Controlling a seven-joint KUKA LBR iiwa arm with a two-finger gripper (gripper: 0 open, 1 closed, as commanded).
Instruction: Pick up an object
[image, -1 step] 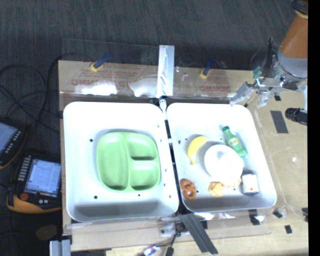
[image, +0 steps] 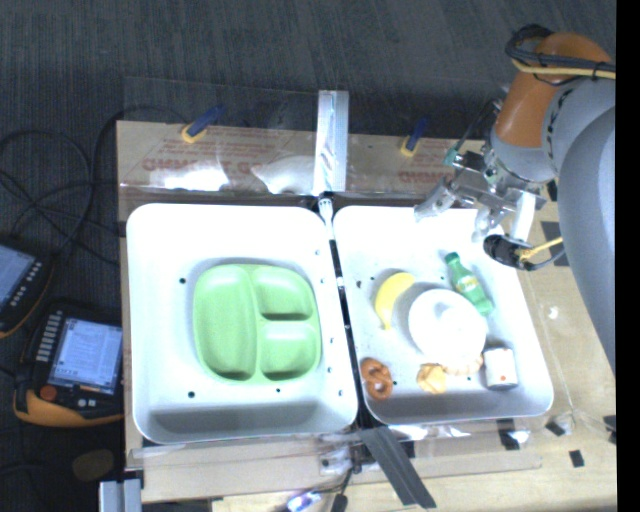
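The right bin (image: 520, 400) holds several objects. A small green bottle (image: 468, 280) lies near its far right side. A yellow rounded object (image: 392, 295) rests against a white upturned bowl (image: 445, 320). A brown pretzel (image: 377, 375), a tan pastry-like piece (image: 432, 377) and a small white box (image: 499, 367) lie along the near wall. My gripper (image: 478, 205) hangs over the bin's far right corner, up and to the right of the green bottle, with nothing visibly in it.
The left bin (image: 150, 400) holds a green divided plate (image: 256, 320). A clear plastic sheet (image: 230, 160) with clamps lies behind both bins. The arm's grey body (image: 595, 200) stands along the right side of the bench.
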